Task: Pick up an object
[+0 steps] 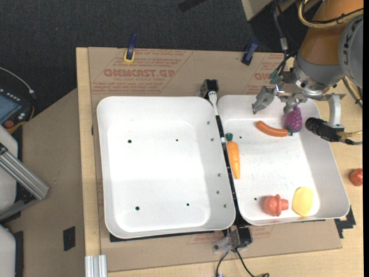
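Camera view puts my gripper (278, 104) at the far end of the right-hand bin (323, 172), hanging under the grey wrist with its orange band. I read the fingers as spread apart: one finger (262, 101) juts out to the left, the other sits close against the purple grape bunch (293, 119), and nothing is caught between them.

The nearest candidates lie just below the fingertips. An orange sausage-shaped piece (271, 129) rests on the bin floor directly beneath the gap, its long axis running left to right with a slight sag, so roughly along the line between the two fingers, not across it. My judgement is that a straight descent would straddle it lengthwise and close on its ends; a wrist turn would suit it better. The grapes are beside the right finger, touching or nearly so; I cannot tell which.

Further toward me from the fingers, the carrot (233, 158) lies along the bins' shared divider, long axis pointing near to far. Well beyond that, at the bin's near edge, sit a red piece (275, 205) and a yellow lemon (303, 201) side by side. To the left of the fingers lies the left bin (155, 166).
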`<state>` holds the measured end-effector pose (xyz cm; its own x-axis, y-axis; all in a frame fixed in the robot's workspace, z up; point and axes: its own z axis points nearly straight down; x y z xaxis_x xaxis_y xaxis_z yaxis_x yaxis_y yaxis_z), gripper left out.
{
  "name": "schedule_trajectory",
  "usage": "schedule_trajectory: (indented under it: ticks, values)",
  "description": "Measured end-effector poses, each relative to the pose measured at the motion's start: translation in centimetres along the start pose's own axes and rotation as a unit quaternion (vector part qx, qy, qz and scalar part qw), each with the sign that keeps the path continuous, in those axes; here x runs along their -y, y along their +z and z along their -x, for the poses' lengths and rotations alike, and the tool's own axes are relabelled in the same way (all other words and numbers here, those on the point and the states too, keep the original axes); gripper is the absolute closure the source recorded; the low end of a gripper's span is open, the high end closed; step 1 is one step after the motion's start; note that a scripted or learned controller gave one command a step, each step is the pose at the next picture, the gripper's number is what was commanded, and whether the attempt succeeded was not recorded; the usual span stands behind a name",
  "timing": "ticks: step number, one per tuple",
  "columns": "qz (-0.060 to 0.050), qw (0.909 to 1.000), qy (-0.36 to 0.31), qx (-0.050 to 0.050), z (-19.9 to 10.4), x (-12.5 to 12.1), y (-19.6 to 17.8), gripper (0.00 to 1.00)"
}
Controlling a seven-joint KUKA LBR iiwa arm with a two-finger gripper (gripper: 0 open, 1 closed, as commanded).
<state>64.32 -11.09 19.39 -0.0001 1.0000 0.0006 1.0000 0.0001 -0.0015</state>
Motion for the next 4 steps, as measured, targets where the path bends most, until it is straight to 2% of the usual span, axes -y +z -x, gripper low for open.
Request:
schedule_trajectory:
  ticks: [1, 2, 3, 4]
  values:
    - [-0.003, 1.0000, 0.001, -0.001, -0.2, 8.6, -8.4, 0.00]
    - [0.002, 1.0000, 0.000, 0.001, 5.8, 14.0, -13.1, 0.00]
    - [0.008, 1.0000, 0.001, 0.004, 11.5, 12.9, -29.5, 0.00]
    - [0.004, 1.0000, 0.000, 0.002, 11.3, 11.5, -34.2, 0.00]
